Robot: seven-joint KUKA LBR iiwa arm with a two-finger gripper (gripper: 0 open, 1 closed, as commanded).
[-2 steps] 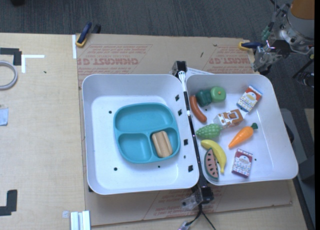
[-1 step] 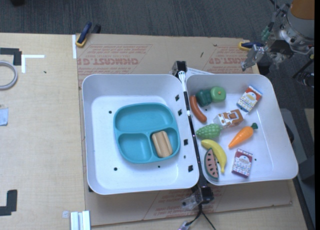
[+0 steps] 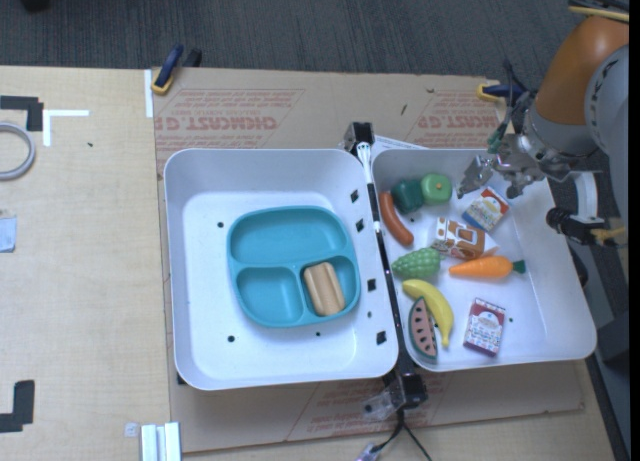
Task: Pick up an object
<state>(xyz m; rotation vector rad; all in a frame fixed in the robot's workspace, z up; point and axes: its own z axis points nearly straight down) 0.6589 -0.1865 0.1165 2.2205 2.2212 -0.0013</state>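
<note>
In the left bin [image 3: 190,249] a teal tray [image 3: 292,265] holds a bread roll [image 3: 323,288]. The right bin [image 3: 560,334] holds toy food: sausage [image 3: 395,218], banana [image 3: 434,307], carrot [image 3: 485,268]. Above its far right corner hangs the gripper [image 3: 497,176], jaws spread and holding nothing.

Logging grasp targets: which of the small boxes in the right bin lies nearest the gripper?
The white box just under the gripper; the orange box lies lower left, the red box by the bin's near edge.
</note>
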